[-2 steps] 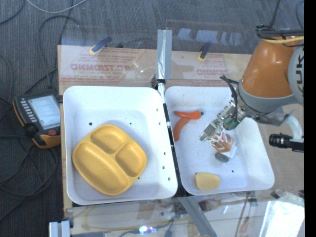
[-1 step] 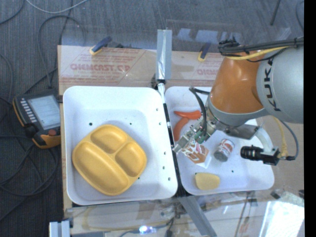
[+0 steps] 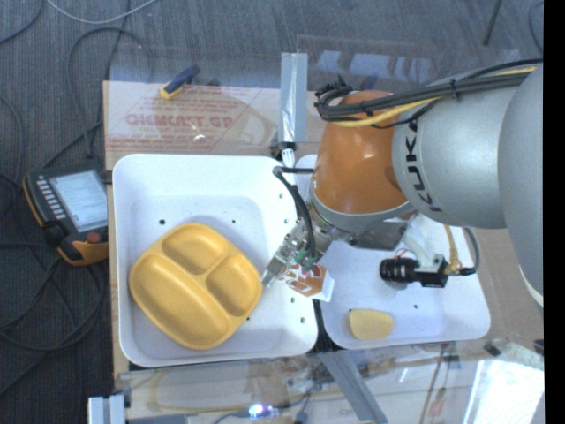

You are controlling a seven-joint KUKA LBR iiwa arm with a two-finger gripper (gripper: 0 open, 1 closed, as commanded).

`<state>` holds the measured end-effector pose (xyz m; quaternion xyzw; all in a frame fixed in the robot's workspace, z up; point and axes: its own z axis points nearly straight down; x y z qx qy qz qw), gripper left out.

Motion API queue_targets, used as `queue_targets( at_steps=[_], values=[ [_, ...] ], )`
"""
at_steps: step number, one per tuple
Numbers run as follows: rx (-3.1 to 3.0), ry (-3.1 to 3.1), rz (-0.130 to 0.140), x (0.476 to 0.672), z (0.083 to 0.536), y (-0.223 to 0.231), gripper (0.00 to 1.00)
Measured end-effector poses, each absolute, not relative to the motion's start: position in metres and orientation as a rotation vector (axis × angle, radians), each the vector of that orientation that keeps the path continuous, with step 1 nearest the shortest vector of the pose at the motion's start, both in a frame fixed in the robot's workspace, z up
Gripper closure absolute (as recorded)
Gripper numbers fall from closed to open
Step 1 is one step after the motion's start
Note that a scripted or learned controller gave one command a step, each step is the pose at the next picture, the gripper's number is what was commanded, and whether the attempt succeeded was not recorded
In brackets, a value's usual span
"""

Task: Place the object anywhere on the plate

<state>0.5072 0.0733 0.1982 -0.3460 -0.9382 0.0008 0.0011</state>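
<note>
A yellow three-compartment plate (image 3: 196,283) lies in the left bin (image 3: 141,184), toward its front. A small pale yellow object (image 3: 371,323) rests on the floor of the right bin (image 3: 459,321) near its front edge. My gripper (image 3: 294,268) hangs low over the wall between the two bins, just right of the plate's rim and up and to the left of the yellow object. The arm's orange band and grey body hide the back of the right bin.
A black cylindrical part (image 3: 410,270) on the arm sticks out over the right bin. Behind the bins lies a cardboard sheet (image 3: 190,126) with a blue-yellow tool (image 3: 179,80) on it. A teach pendant (image 3: 69,208) sits on the floor at left.
</note>
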Motion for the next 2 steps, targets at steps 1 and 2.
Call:
queue_targets(
  at_steps=[1, 2],
  values=[
    [-1.015, -2.97, 0.004, 0.5204, 0.1503, 0.1299, 1.0],
    [-1.016, -2.969, 0.003, 0.5205, 0.1504, 0.1298, 0.0]
  ],
)
